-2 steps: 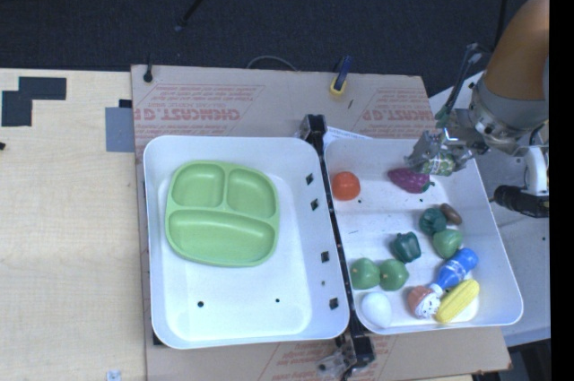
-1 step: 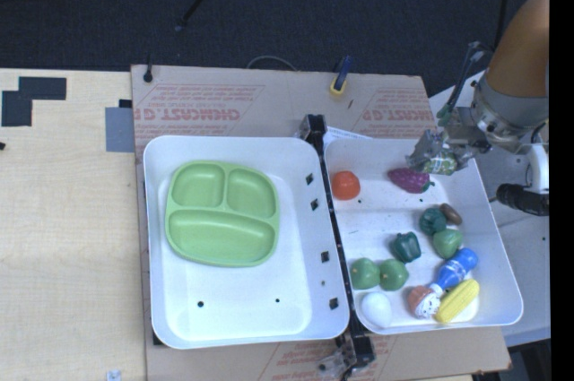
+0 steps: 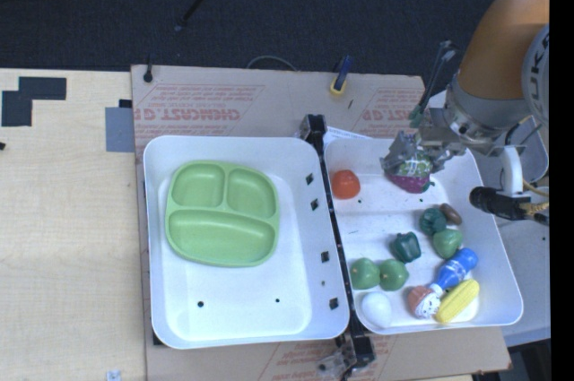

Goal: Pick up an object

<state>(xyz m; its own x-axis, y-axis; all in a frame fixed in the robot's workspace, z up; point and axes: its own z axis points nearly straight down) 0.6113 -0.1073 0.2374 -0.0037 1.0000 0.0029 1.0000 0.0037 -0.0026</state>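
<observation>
My gripper (image 3: 413, 160) hangs over the far part of the right bin (image 3: 508, 281), reaching in from the right. A purple toy vegetable with a green and white top (image 3: 412, 179) sits between its fingers, and the gripper is shut on it. The arm's grey wrist and orange band rise behind it at the upper right. A red tomato (image 3: 345, 184) lies just left of the purple toy, near the divider between the bins.
The right bin's near half holds several toys: a dark green pepper (image 3: 405, 246), two green pieces (image 3: 364, 272), a white egg (image 3: 376, 308), yellow corn (image 3: 457, 301) and a blue bottle (image 3: 456, 266). A green divided plate (image 3: 222, 213) lies in the left bin (image 3: 179, 307).
</observation>
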